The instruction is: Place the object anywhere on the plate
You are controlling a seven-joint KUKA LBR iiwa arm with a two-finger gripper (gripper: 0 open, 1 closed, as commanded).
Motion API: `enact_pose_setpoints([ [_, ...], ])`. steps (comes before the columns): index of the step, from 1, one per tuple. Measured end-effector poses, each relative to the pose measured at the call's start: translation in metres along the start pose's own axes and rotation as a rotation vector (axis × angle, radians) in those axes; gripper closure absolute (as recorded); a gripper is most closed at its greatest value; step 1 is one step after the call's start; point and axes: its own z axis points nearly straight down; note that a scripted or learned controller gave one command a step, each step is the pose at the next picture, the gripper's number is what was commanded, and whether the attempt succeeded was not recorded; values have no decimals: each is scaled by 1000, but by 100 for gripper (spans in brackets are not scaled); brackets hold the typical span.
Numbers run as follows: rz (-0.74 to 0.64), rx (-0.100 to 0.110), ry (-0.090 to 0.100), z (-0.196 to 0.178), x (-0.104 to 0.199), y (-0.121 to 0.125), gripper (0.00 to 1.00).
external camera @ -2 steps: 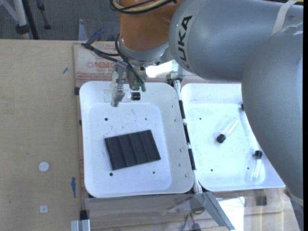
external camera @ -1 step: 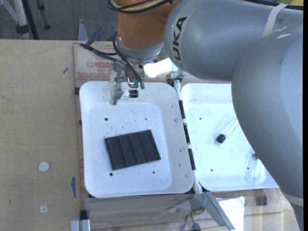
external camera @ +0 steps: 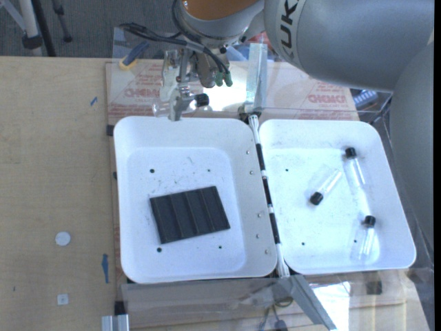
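A dark ribbed plate (external camera: 189, 214) lies flat in the left bin (external camera: 125, 185), toward its front. My gripper (external camera: 180, 107) hangs above the back rim of that bin, well behind the plate. A clear vial with a black cap (external camera: 200, 100) lies crosswise between its fingers, cap pointing right. The gripper is shut on this vial, which is held off the bin floor.
Three more clear vials with black caps lie in the right bin (external camera: 396, 192): one (external camera: 328, 183) in the middle, one (external camera: 354, 167) toward the back right, one (external camera: 365, 236) at the front right. A metal divider (external camera: 262, 178) separates the bins. Cardboard (external camera: 138, 88) lies behind them.
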Motion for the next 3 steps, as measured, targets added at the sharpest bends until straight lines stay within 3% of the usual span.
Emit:
enact_pose_setpoints([
  [1, -552, -1, -1, -55, 0, 0, 100],
  [2, -1194, -6, 6, 4, 2, -7, 100],
  [3, -1193, -5, 5, 4, 2, -7, 0],
])
